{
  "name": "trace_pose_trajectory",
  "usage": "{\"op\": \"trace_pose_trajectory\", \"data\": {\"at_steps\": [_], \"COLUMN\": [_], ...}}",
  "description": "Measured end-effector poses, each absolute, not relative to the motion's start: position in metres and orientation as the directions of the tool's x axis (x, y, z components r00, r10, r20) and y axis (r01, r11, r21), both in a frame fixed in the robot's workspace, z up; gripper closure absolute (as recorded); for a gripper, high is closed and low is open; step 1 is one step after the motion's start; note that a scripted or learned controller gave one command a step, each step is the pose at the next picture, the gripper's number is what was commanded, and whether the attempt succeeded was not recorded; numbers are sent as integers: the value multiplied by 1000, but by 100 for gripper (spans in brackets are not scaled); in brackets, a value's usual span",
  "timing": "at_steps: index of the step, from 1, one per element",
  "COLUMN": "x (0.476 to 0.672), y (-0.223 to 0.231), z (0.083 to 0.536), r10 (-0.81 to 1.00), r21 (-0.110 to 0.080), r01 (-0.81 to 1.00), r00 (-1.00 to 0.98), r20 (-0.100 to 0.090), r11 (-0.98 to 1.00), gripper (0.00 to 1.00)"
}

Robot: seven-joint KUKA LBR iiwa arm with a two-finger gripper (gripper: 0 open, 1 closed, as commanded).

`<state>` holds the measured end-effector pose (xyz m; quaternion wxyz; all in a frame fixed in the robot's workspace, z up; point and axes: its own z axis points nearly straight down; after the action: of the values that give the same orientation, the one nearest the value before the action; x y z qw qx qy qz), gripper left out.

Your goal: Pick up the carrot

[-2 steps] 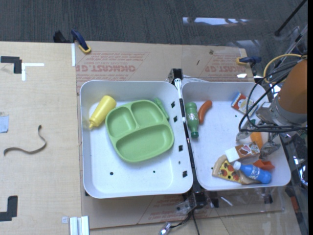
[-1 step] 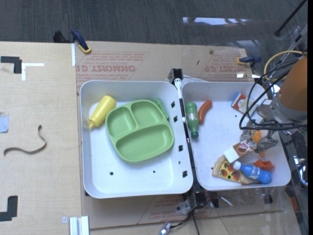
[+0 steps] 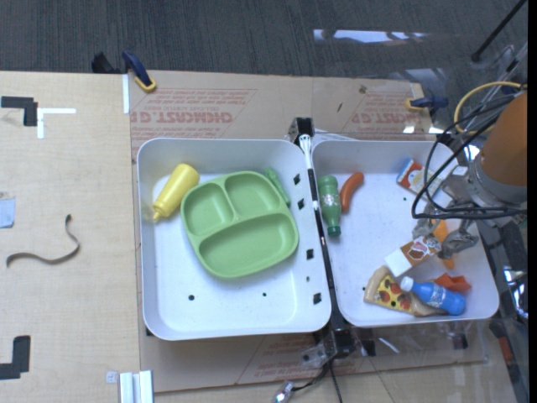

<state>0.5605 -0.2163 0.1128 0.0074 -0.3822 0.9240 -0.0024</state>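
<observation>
Camera view places the gripper low at the right bin's right side; whether it is open, closed or gripping cannot be told. An orange piece beside it may be the carrot, unconfirmed. Just near-left sit a pizza slice and blue bottle. Recommendation: descend squarely over the orange piece alone, clear of these neighbours.

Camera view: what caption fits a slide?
Robot hand low in the right bin, carrot lying apart beside a green bottle.
</observation>
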Motion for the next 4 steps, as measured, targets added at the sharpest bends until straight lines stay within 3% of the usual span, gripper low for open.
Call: {"op": "trace_pose_trajectory", "data": {"at_steps": [1, 2, 3, 4], "x": [588, 488, 488, 513], "y": [-114, -144, -144, -179], "z": [173, 318, 318, 119], "r10": [-920, -1000, -1000, -1000], "r21": [-4, -5, -5, 0], "r01": [-920, -1000, -1000, -1000], "r00": [-392, -29, -29, -26], "r20": [-7, -5, -5, -5], "r11": [392, 29, 29, 26], "gripper": [100, 100, 0, 0]}}
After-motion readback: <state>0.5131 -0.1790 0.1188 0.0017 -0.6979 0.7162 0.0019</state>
